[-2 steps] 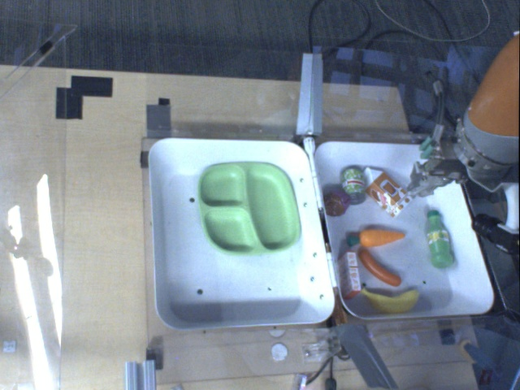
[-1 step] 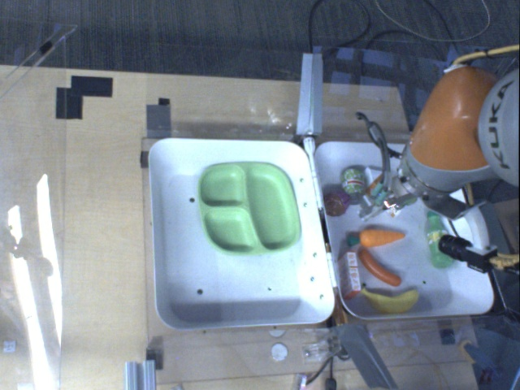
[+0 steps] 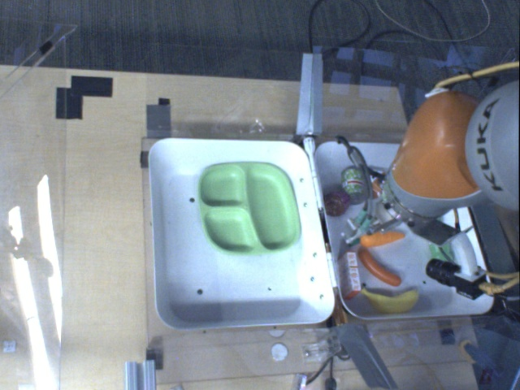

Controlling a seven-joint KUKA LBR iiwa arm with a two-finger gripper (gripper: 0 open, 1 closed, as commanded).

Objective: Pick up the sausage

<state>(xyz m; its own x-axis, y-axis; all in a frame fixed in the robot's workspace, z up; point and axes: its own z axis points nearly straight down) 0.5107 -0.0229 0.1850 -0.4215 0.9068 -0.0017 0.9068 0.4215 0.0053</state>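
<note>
The sausage point(image 3: 379, 267) is a reddish-orange curved link lying flat in the right bin point(image 3: 422, 305), toward its front left. My gripper point(image 3: 366, 221) hangs just above and behind it, at the end of the grey arm with the orange band point(image 3: 435, 149). Between the gripper and the sausage lies an orange carrot point(image 3: 383, 238). The sausage lies apart from the gripper, with nothing gripping it. The arm hides the right rear of the bin.
A yellow banana point(image 3: 391, 300) lies in front of the sausage, with a small wrapped bar point(image 3: 352, 272) to its left. A purple round item point(image 3: 336, 202) and a small can point(image 3: 355, 179) sit further back. The left bin point(image 3: 175, 299) holds a green divided plate point(image 3: 248, 205).
</note>
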